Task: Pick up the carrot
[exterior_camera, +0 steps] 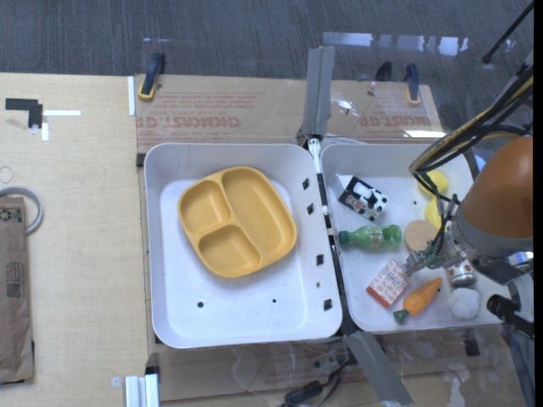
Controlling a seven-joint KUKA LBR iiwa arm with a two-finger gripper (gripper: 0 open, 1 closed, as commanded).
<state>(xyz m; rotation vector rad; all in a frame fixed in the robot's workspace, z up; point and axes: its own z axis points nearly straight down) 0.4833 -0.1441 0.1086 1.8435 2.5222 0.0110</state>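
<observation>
The carrot (pixel 419 299) is orange with a green stub at its lower-left end. It lies tilted near the front edge of the right bin (pixel 373 164), free on the bin floor. My gripper (pixel 427 259) hangs just above and slightly behind it, over the front right part of that bin. The grey arm with its orange band (pixel 507 189) reaches in from the right and hides the bin's right side.
Around the carrot lie a red-and-white packet (pixel 389 283), a green bottle (pixel 371 237), a tan disc (pixel 417 233), a black-and-white toy (pixel 363 198), a yellow object (pixel 434 195) and a white ball (pixel 465 303). The left bin (pixel 170 295) holds a yellow divided plate (pixel 237 220).
</observation>
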